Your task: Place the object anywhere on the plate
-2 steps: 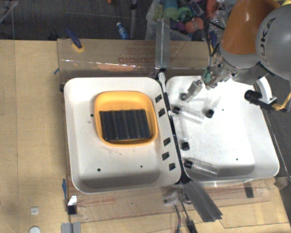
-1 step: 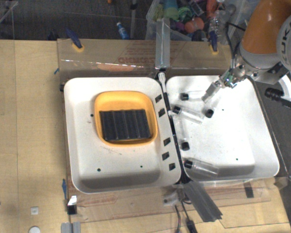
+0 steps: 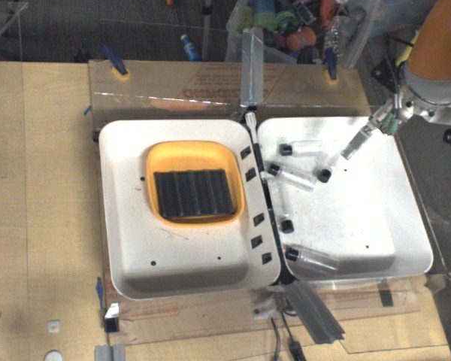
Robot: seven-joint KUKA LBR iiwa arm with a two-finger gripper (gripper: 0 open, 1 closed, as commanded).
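Nothing's on the yellow plate point(image 3: 154, 156) yet but its dark ridged insert. The clear vials point(image 3: 301, 149) lie just beside and below the claw point(image 3: 349, 153), in the right bin point(image 3: 406, 201). Whether it's gripping anything, I can't tell.

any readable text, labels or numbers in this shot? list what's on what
None can be read.
Faint reddish print on the clear sheet behind the bins: too blurred to read.
Small tag at the bench's front left edge: too small to read.
Yellow plate, its dark ridged insert, the clear vials and both white bins: no markings visible.
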